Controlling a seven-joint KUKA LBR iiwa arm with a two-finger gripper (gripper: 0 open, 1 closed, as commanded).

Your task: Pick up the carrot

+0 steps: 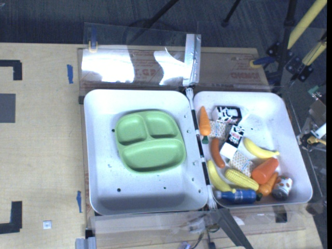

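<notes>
two shallow white bins sit side by side on a pale wooden tabletop (36,139). the left bin (98,191) holds a green divided plate (150,140) with two small compartments at the far side and one wide one at the near side; it lies flat near the middle of the bin. the right bin (270,105) is crowded with toy food and small boxes. the carrot (204,119) lies at the bin's left wall, towards the far end, running lengthwise along that wall, with a bit of green at its near end. just beside it, nearer the camera, lies a reddish sausage (217,152), and past that a yellow banana (215,174) curves along the same wall. a black and white box (228,113) sits to the carrot's right, with smaller patterned boxes (236,135) just below it. a second banana (259,149) lies towards the right side, above an orange-red vegetable (265,170). a corn cob (239,179) rests between the vegetable and the first banana, and a blue marker (236,195) lies along the near wall. a clear plastic sheet (135,61) stands behind the left bin.
</notes>
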